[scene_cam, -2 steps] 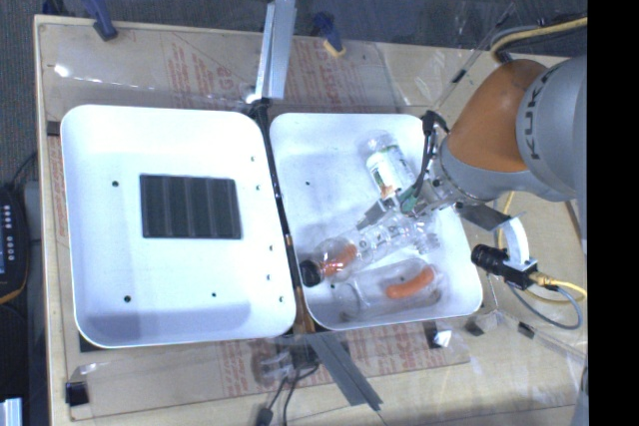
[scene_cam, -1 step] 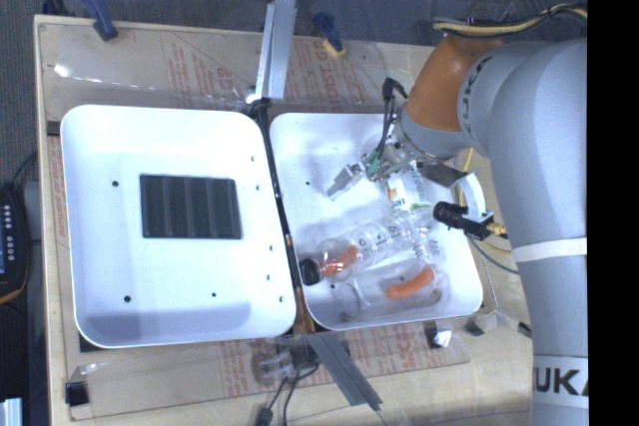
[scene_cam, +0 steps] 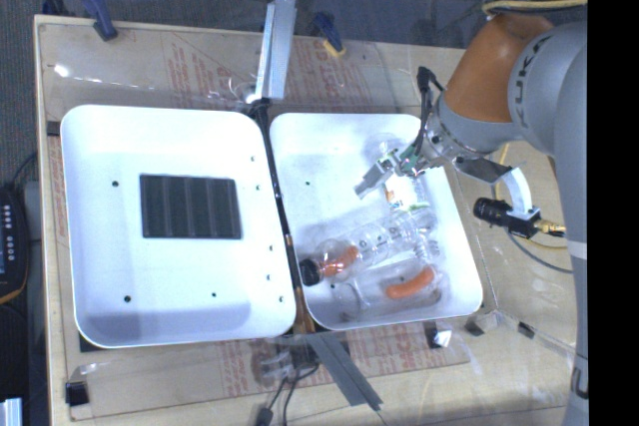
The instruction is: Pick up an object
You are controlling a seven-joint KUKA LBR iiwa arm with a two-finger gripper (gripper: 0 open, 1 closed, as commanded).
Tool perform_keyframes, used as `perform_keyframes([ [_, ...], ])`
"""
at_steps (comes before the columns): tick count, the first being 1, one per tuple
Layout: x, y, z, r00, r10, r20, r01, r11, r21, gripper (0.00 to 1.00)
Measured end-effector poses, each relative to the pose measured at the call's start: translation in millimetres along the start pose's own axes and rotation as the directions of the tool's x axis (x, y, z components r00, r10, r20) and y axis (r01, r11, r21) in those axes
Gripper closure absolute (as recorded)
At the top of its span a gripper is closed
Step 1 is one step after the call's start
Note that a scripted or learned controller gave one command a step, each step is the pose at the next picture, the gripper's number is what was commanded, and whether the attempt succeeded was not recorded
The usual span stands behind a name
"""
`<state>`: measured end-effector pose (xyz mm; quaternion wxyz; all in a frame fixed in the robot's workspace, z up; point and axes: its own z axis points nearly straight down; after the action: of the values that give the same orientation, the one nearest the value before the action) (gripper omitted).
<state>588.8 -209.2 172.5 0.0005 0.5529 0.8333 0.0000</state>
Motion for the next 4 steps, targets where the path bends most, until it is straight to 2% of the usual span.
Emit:
perform_keyframes([
  [1,18.6,-42.2,51.3,0.998,0.065,-0.002,-0.065,0.998,0.001,0.00],
  [2,59.6,-59.1,81.0,0.999,-0.045,-0.003,0.045,0.999,0.002,0.00],
  [3,47.8,-82.1,77.7,0.998,-0.056,-0.002,0.056,0.998,-0.013,0.00],
  [4,49.3,-79.1,67.2,0.998,-0.062,-0.003,0.062,0.998,-0.016,1.00],
])
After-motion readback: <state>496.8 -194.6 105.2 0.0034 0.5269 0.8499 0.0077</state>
